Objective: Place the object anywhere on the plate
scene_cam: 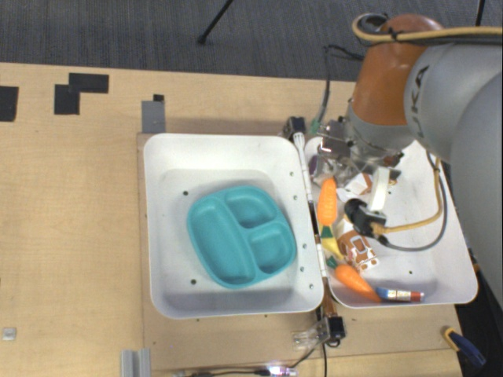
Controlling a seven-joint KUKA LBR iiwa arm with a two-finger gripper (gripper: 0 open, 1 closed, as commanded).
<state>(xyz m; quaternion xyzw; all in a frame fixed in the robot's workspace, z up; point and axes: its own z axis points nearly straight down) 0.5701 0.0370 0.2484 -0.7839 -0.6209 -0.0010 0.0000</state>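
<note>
Plate (236, 242): teal, three compartments, lying flat and skewed mid-floor in the view-left bin (169, 210). Can't tell which object is the target. Candidates in the view-right bin (440, 273): orange carrot (326, 204) along the inner wall, second carrot (354, 280) and marker (402, 294) at the front.

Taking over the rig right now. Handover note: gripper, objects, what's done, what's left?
Gripper: low over the right bin, by its left wall; cannot tell whether it holds anything.
Plate: in the left bin, nothing on it.
Objects: orange piece, carrot, marker and box, all in the right bin.
Done: nothing placed.
Left: grasp one object, carry it to the plate, release.
</note>
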